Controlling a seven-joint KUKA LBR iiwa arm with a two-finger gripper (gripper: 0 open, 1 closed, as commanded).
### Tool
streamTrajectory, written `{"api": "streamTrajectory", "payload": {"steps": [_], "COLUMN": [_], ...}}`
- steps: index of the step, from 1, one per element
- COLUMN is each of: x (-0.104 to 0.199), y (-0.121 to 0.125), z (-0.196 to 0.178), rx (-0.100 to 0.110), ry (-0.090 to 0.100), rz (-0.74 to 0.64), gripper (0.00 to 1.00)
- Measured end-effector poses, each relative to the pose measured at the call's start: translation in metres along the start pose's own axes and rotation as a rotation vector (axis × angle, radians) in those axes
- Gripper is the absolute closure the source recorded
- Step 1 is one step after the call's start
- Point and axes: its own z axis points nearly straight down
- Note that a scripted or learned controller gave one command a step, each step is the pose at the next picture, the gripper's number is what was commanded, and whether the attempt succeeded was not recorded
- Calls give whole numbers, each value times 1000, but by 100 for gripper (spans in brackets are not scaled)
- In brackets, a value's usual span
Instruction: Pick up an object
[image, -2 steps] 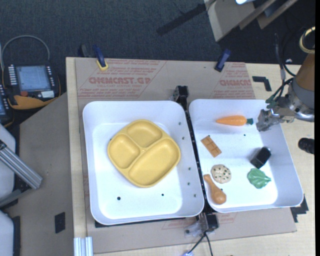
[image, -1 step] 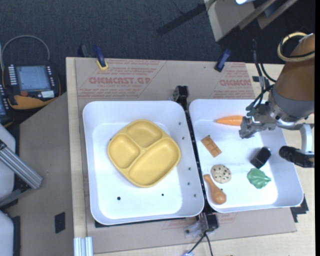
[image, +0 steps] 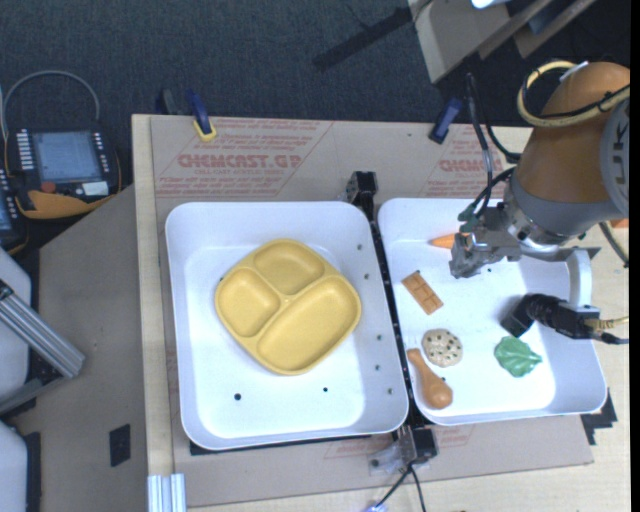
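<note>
We saw the gripper (image: 468, 262) low over the right bin (image: 480, 405), near its far edge beside a carrot (image: 441, 241); couldn't tell its opening or any hold.

The scene is evenly and brightly lit from above. Soft shadows are cast under the yellow plate (image: 289, 305). The white bins (image: 190, 300) are slightly overexposed, and detail is mildly soft.
</note>
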Motion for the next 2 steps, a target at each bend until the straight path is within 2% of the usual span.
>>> {"api": "streamTrajectory", "payload": {"steps": [1, 2], "x": [49, 105], "y": [-8, -9], "z": [-10, -1], "rx": [0, 2], "ry": [0, -1], "rz": [-1, 0], "gripper": [100, 100]}}
